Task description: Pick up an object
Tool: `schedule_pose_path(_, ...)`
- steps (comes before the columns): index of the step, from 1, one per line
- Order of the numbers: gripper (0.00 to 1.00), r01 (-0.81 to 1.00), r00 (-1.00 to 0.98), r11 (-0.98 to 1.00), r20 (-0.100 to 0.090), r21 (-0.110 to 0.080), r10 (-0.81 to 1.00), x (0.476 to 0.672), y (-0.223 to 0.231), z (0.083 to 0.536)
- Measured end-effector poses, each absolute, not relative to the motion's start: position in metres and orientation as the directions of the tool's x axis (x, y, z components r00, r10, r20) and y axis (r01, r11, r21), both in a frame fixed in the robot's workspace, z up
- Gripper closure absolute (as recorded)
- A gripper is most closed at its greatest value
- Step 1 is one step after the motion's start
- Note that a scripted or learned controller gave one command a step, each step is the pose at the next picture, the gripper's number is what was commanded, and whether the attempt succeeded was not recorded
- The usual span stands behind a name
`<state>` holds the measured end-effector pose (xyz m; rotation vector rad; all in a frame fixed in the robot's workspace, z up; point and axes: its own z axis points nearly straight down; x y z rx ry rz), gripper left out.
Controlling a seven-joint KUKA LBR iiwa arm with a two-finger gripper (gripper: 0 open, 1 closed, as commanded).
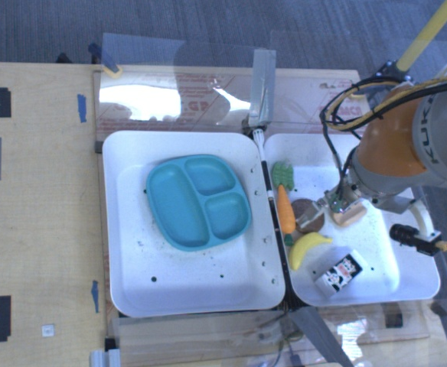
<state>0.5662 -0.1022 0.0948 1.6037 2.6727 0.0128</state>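
Observation:
The right bin (376, 281) holds several small objects. An orange carrot (285, 209) with a green top (283, 174) lies along its left wall. A yellow banana (306, 246) sits just below the carrot, and a brown rounded piece (309, 214) lies beside it. Toward the front lies a black-and-white toy (340, 272). My gripper (337, 202) hangs low over the middle of this bin, right of the brown piece. A tan block (349, 216) sits right at the gripper's tip; whether it is held I cannot tell.
The left bin (132, 274) holds a blue divided plate (199, 201). The grey and orange arm (396, 147) reaches in from the right over the right bin's back edge, with black cables looping above it. A wooden bench top (32, 205) lies to the left.

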Motion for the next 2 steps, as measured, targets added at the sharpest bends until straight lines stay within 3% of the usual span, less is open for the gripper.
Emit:
schedule_pose_path(1,0.00,0.911,-0.412,0.412,-0.013,0.021,0.911,0.544,-0.102,0.094)
schedule_pose_path(2,1.00,0.911,-0.411,0.411,-0.012,0.024,0.912,0.545,-0.102,0.105)
